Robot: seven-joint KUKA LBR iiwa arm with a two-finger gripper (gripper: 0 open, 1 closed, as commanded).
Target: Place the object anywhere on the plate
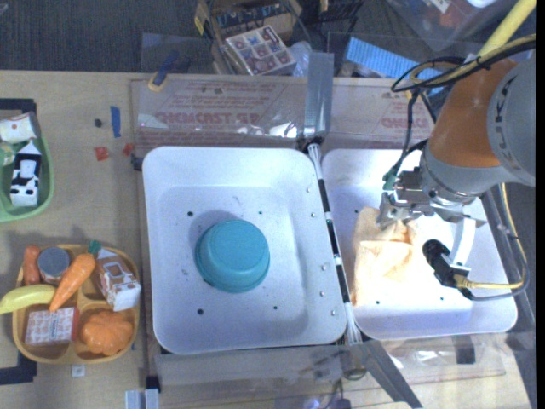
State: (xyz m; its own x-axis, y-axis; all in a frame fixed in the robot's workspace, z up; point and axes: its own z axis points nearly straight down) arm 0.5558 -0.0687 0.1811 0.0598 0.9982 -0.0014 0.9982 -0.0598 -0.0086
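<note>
Bins sit side by side, and the gap between them is what the move must cross.
Arm point(485, 126) hangs over the right bin point(485, 313), jaws point(397, 214) just above a pale yellow cloth point(383, 262); whether they pinch it I cannot tell. Blue plate point(232, 255) lies in the left bin point(170, 186), well apart.

Occlusions and cut-offs, right bin.
Fingertips of gripper point(397, 220) lost against pale yellow object point(383, 262); open or shut not discernible. Arm point(485, 135) cut by right edge. Yellow object overexposed, outline and kind unclear. Green tray point(25, 196) cropped at left edge.
</note>
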